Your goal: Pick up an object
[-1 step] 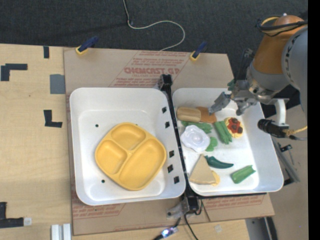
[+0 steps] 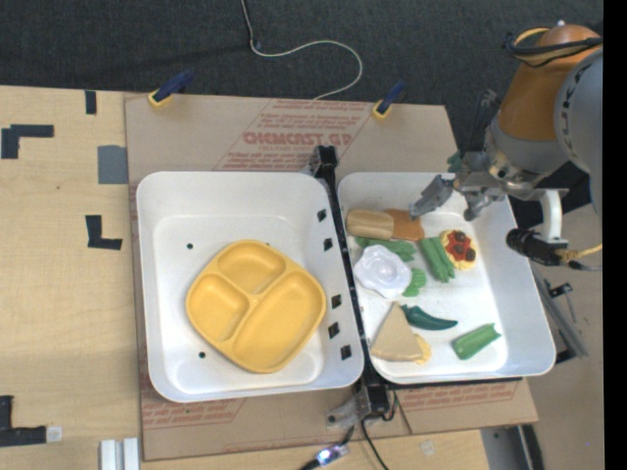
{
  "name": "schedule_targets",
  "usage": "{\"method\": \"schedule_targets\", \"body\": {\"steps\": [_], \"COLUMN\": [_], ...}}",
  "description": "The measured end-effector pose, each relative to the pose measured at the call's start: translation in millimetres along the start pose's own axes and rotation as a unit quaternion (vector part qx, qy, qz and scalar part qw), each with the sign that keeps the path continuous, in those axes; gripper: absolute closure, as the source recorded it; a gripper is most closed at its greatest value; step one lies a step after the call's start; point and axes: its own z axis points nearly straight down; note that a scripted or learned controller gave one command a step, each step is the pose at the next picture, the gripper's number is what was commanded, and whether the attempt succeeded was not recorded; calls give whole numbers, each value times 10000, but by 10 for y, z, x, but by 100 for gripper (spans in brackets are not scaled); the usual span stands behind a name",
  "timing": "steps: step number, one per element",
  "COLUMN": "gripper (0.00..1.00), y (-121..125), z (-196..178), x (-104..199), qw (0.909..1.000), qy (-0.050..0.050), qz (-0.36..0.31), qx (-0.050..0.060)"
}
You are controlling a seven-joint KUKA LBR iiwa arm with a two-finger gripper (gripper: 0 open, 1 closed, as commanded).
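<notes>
My gripper [image 2: 453,202] hangs over the back of the right bin [image 2: 519,292], its fingers spread open with nothing between them. Just left of it and below lies a tan bread roll [image 2: 382,225]. A green bean pod [image 2: 436,259] and a small yellow piece with red dots [image 2: 458,248] lie right under the gripper. Farther forward sit a white crumpled cup [image 2: 382,272], a dark green pepper [image 2: 427,316], a tan sandwich wedge [image 2: 398,339] and a green block [image 2: 476,341].
The left bin [image 2: 157,262] holds a yellow divided plate [image 2: 256,305]. A black divider with clips [image 2: 338,262] runs between the bins. The grey arm with its orange band [image 2: 534,86] comes in from the upper right. A white cable [image 2: 304,52] lies behind the bins.
</notes>
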Motion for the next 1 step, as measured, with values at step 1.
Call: {"method": "schedule_targets", "body": {"steps": [1], "gripper": [0], "y": [-32], "z": [661], "x": [-59], "qw": [10000], "qy": [-1], "qz": [4], "qx": [30]}}
